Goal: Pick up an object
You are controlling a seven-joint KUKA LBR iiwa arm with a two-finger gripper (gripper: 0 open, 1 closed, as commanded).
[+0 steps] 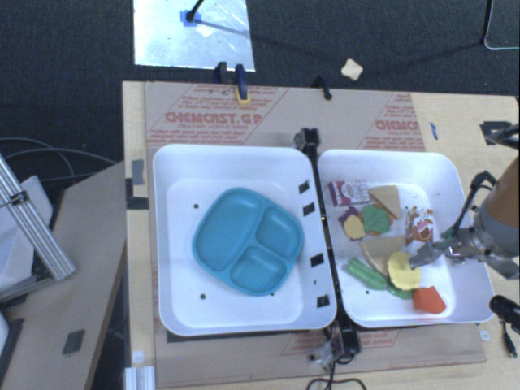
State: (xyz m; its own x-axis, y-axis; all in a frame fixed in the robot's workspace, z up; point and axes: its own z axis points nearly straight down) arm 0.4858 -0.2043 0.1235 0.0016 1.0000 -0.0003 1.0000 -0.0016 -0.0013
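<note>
the gripper (428,254) is low in the right bin (455,177), beside the yellow toy (403,270); its opening i cannot tell.

- We see the arm (497,218) entering from the right edge — grey, with a trace of orange at the top.
- Our wrist leans low and to the left.
- Our gripper (424,256) points left — its metal fingers look close together, gripping nothing we can see.
</note>
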